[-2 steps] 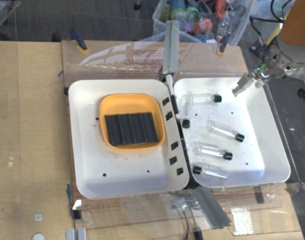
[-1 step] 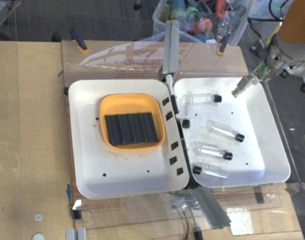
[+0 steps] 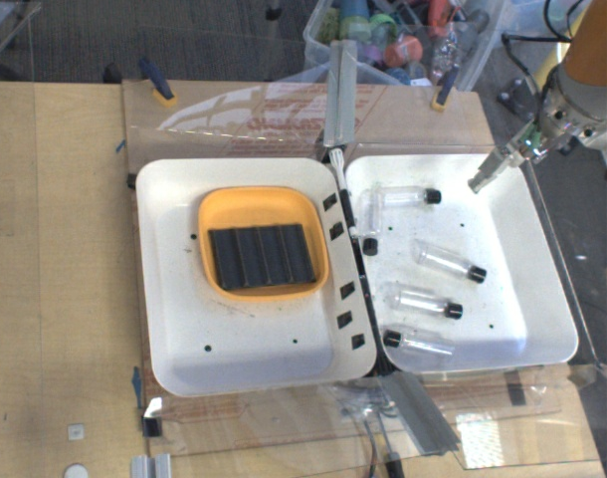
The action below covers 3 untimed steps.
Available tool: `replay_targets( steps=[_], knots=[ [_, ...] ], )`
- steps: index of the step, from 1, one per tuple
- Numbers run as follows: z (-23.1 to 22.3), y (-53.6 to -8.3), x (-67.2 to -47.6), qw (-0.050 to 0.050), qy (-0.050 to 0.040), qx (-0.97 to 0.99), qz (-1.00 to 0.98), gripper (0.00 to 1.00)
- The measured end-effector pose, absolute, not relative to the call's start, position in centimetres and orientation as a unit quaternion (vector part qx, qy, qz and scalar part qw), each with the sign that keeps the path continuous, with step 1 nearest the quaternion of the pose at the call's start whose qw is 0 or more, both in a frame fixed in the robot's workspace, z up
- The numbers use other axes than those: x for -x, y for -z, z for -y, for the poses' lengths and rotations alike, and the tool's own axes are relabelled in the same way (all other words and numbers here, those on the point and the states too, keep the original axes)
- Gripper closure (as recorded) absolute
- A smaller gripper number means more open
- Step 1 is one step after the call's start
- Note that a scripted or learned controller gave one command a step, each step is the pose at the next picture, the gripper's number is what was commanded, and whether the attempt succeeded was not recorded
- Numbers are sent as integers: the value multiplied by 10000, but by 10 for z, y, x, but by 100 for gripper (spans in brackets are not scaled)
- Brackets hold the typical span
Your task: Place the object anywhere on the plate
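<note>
An orange plate (image 3: 216, 207) sits in the left white bin (image 3: 174, 352). A black ridged rectangular object (image 3: 262, 257) lies flat on the middle of the plate. My gripper (image 3: 480, 181) hangs over the far right corner of the right bin (image 3: 547, 339), well away from the plate, pointing down and to the left. Nothing shows at its tip. The arm's orange band (image 3: 590, 48) is at the top right.
Several clear tubes with black caps lie in the right bin, such as one (image 3: 403, 197) at the back and one (image 3: 448, 263) in the middle. A metal post (image 3: 339, 98) stands between the bins. A clear tub of colourful items (image 3: 403, 18) sits behind.
</note>
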<state>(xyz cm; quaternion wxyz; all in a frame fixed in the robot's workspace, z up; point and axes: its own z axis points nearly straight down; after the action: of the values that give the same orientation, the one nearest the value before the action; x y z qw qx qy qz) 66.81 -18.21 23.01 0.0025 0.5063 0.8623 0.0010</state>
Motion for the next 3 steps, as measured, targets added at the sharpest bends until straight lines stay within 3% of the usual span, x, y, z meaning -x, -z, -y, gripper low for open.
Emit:
replay_targets(
  steps=[2, 3],
  knots=[
    [164, -236, -662, 7, -6, -3477, -9376, 0],
    [180, -243, -661, 38, -5, -2857, -9583, 0]
  ],
)
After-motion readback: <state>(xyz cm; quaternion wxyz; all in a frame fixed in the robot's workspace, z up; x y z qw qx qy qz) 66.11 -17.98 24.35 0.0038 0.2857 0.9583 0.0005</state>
